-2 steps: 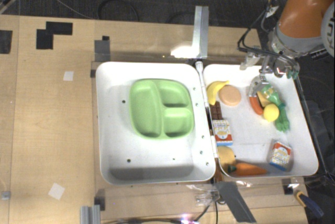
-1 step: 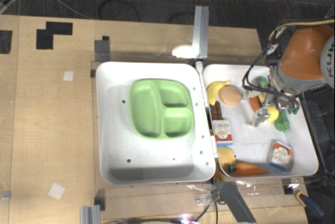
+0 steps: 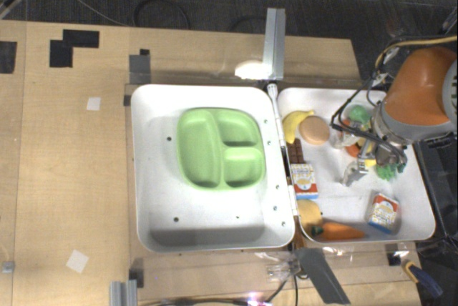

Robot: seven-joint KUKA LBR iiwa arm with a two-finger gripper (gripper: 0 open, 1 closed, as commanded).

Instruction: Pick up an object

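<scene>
My gripper [image 3: 353,174] hangs low over the middle of the right bin [image 3: 422,186], below the orange-banded wrist [image 3: 422,94]. It is above bare bin floor, between a small white carton [image 3: 303,181] on its left and a leafy green item [image 3: 391,169] on its right. A red-orange piece [image 3: 352,148] lies just behind it, and a small yellow bit [image 3: 367,163] shows beside it. A banana [image 3: 293,123], a tan round bun [image 3: 313,130], a dark bar [image 3: 293,151], a yellow fruit [image 3: 309,211], a carrot [image 3: 343,231] and a second carton [image 3: 383,214] also lie in this bin.
The left bin [image 3: 154,154] holds a green divided plate [image 3: 218,147]. A metal post [image 3: 275,43] stands behind the divider between the bins. Cables loop around the wrist at the right bin's far corner [image 3: 372,83].
</scene>
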